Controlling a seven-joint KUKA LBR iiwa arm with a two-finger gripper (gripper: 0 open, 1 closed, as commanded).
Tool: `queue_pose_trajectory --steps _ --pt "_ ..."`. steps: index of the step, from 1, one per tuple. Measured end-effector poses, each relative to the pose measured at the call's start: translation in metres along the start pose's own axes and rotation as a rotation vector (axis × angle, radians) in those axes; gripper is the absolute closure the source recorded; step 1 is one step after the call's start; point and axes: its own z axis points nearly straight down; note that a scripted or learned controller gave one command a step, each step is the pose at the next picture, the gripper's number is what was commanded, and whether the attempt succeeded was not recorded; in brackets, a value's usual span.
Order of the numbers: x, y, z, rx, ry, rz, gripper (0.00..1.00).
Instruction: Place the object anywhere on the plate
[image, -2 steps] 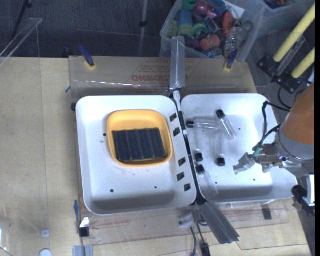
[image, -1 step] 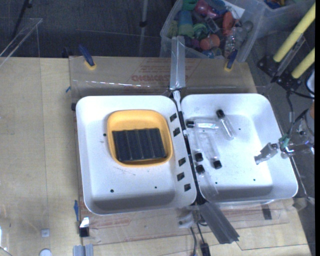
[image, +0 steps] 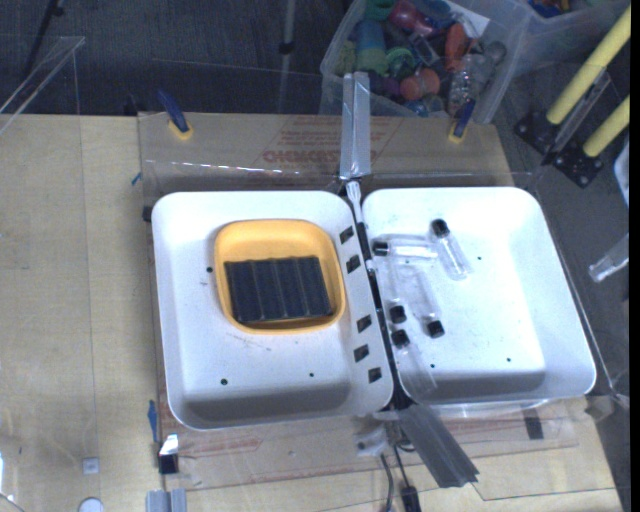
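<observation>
**Dark slab already on the yellow plate; arm away from the bins**

We look down at a slant on a pale wooden desk (image: 60, 300) that carries two shallow white bins side by side. In the left bin (image: 185, 370) sits a squarish yellow plate (image: 277, 237) with rounded corners. On it lies the task's thing, a dark ribbed rectangular block (image: 278, 289), flat, its long side running left to right across the plate. The block rests wholly within the plate's rim, toward the edge nearest us.

The right bin (image: 520, 330) holds a clear plastic piece with black caps (image: 440, 245) near its upper middle, and a few small black bits (image: 432, 326) lie near the divider between the bins. These lie well apart from the plate.

We cannot tell the state of the robot's hand from this view. We judge the placing done: the block lies on the plate, so the only move left is to keep away.
</observation>
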Motion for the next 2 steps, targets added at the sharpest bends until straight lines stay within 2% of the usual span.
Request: queue_pose_trajectory --steps 1,2 --pt "-0.001 0.001 -0.011 -0.005 -0.005 0.001 1.0" --pt "0.007 -0.024 -0.048 -0.002 -0.003 -0.265 1.0"
